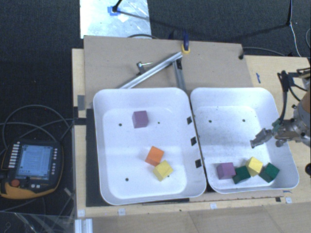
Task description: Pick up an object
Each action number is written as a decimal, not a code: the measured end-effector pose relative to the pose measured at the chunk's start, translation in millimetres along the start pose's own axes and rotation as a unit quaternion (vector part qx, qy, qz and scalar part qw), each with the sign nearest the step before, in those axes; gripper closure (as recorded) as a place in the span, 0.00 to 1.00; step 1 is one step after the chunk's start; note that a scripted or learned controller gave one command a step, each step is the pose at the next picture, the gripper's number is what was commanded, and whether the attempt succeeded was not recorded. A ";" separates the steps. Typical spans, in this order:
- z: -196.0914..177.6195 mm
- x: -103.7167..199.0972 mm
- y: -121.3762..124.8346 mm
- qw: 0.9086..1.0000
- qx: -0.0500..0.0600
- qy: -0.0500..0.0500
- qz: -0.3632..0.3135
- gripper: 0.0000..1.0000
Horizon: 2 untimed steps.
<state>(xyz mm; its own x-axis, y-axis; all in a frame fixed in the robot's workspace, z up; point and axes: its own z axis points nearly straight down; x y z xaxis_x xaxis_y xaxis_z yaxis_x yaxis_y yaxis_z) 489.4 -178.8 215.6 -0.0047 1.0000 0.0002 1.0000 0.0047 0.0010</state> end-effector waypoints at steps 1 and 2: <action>-0.2 0.0 0.1 1.000 0.000 0.000 0.001 0.00; 59.3 6.8 -4.3 1.000 0.002 0.001 0.001 0.00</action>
